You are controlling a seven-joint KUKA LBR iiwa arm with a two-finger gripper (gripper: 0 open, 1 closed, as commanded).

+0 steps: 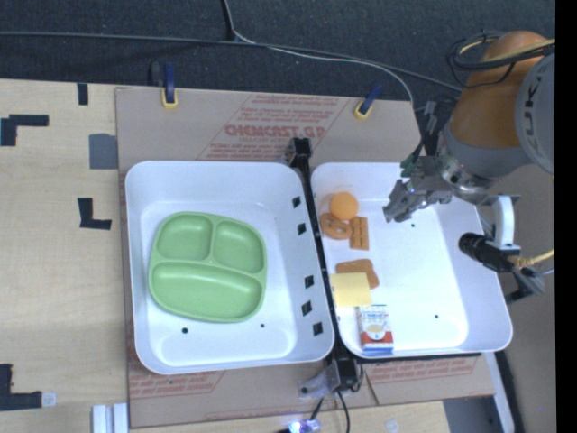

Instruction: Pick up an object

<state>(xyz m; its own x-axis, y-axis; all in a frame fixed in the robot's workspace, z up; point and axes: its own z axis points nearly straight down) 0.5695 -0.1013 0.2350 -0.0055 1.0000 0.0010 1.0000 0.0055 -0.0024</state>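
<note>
- Near edge of the right bin: a small carton lies flat against the left wall, likely dropped there as pick stock.
- Above it, along the same left wall: a yellow block, a brown biscuit piece, a second biscuit, a pretzel ring and an orange ball, crowded close together.
- Left bin: a green divided plate sits centred in it.
- My gripper hangs over the far part of the right bin, beside the ball, apart from it. My fingers hold nothing; I cannot tell their spread.
</note>
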